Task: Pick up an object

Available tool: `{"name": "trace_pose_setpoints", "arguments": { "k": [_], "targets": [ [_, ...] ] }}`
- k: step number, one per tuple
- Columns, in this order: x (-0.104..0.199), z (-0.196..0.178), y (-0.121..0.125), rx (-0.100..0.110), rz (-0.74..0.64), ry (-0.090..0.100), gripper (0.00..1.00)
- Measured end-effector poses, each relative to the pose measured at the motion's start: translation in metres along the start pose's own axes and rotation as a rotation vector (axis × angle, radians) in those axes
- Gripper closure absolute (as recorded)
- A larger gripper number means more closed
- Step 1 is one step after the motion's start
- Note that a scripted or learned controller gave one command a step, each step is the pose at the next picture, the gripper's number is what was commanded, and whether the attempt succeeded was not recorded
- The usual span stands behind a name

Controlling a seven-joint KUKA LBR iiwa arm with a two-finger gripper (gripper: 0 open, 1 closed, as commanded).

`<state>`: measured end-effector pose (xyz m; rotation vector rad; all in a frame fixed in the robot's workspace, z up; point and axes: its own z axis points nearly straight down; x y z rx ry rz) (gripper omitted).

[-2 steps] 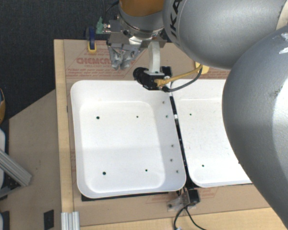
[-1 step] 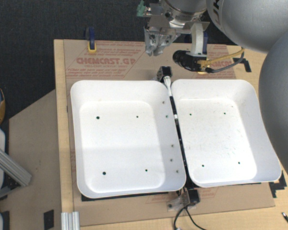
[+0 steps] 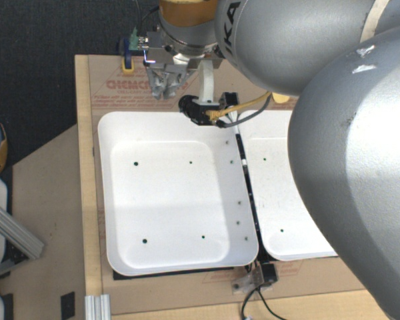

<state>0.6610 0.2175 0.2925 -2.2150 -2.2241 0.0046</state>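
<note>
While arm reaches over bench:
Gripper (image 3: pixel 165 85): beyond left bin's (image 3: pixel 113 179) far rim; finger state indeterminable.

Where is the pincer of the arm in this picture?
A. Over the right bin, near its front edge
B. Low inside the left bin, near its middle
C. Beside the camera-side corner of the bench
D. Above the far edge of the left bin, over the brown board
D: the pincer hangs over the brown board, just beyond the far rim of the left bin.
</note>
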Motion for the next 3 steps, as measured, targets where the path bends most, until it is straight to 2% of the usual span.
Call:
{"name": "trace_pose_setpoints", "arguments": {
  "k": [1,2,3],
  "targets": [
    [-0.068,-0.033,0.006,-0.008,0.007,0.0,1.0],
    [-0.017,0.03,-0.028,0.004,0.0,0.0,1.0],
    [-0.068,-0.021,-0.015,-0.007,0.006,0.0,1.0]
  ]
}}
